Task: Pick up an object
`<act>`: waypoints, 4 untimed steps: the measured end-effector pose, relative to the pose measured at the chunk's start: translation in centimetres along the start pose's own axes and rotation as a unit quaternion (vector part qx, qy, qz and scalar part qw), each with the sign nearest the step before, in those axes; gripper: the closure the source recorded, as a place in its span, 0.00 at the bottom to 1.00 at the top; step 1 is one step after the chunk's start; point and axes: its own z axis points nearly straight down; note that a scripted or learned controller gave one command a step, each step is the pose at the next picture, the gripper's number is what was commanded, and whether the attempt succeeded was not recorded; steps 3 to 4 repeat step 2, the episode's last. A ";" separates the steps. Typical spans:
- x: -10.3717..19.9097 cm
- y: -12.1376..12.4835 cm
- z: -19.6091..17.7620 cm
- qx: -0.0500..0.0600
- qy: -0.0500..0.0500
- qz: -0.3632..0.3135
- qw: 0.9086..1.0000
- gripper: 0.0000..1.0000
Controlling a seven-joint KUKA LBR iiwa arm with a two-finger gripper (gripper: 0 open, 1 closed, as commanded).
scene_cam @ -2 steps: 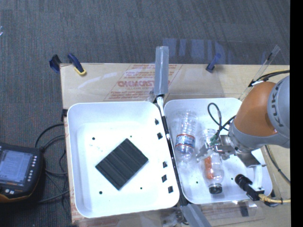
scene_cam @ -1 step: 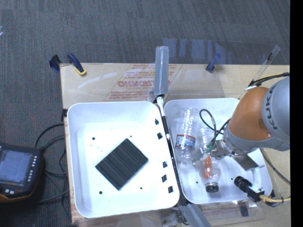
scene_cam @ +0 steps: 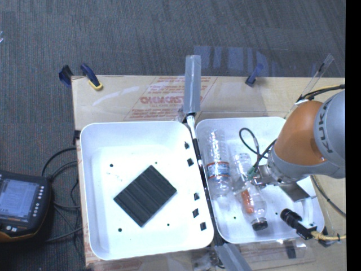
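The right bin [scene_cam: 293, 130] holds two clear plastic bottles. The bigger bottle [scene_cam: 217, 164] has a label band with red and blue on it around the middle. Its long axis runs almost from the far side to the near side of the bin, a little tilted, and it lies close to the wall that this bin shares with the left bin [scene_cam: 93, 151]. Which end has the cap I cannot tell. The smaller bottle [scene_cam: 251, 199] lies to the right of the bigger one and nearer to the front wall of the right bin. It has an orange-red part inside and a dark cap at the near end, so it points toward the front, with its axis slanted a little to the right.

The pincer [scene_cam: 255, 176] is just over the upper part of the smaller bottle. If it is open or closed I cannot tell, because the wrist hides it.

A dark ribbed plate [scene_cam: 145, 195] lies flat in the left bin.
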 end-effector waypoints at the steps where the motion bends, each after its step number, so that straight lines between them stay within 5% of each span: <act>1: 1.7 -4.0 -3.1 -0.004 -0.002 -0.205 0.979 1.00; 2: 5.3 7.3 -8.5 0.003 0.001 -0.198 0.980 1.00; 4: 5.3 7.3 -8.5 0.003 0.001 -0.198 0.980 1.00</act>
